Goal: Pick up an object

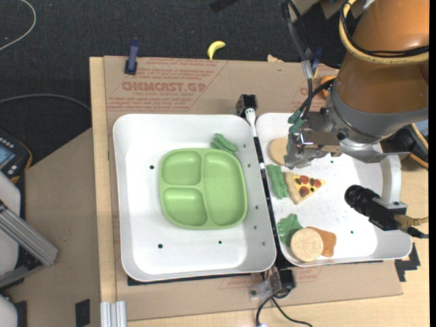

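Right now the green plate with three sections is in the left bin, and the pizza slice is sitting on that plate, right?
Not quite. The green plate is in the left bin, but the pizza slice is not on it. In the camera view it lies on the floor of the right bin, just below the end effector.

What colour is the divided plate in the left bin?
Light green, all three compartments alike. The divided plate shows plainly in the camera view, lying in the white left bin.
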### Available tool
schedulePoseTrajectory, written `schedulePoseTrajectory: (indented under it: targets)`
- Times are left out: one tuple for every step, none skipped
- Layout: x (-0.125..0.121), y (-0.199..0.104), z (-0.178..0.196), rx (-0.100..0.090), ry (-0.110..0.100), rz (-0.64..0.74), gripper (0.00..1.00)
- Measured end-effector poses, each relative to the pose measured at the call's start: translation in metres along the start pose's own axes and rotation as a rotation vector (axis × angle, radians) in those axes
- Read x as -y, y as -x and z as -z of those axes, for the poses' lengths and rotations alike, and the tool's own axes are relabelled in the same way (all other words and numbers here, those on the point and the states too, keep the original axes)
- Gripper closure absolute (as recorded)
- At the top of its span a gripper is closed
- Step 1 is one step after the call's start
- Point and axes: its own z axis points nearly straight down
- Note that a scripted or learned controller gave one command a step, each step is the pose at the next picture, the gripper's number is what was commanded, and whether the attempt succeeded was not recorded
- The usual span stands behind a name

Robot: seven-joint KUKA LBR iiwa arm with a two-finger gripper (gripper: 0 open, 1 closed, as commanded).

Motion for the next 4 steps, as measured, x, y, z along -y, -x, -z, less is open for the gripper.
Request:
schedulePoseTrajectory:
  targets:
    - [0.003,-0.022,-0.086,0.003,-0.022,-0.006,1.00]
    - [-0.001,-0.020,0.039,0.000,0.003,-0.006,1.00]
    - [0.002,-0.096,-0.030,0.003,-0.022,0.000,1.00]
    - [0.001,-0.019,-0.022,0.004,-0.015,-0.016,1.00]
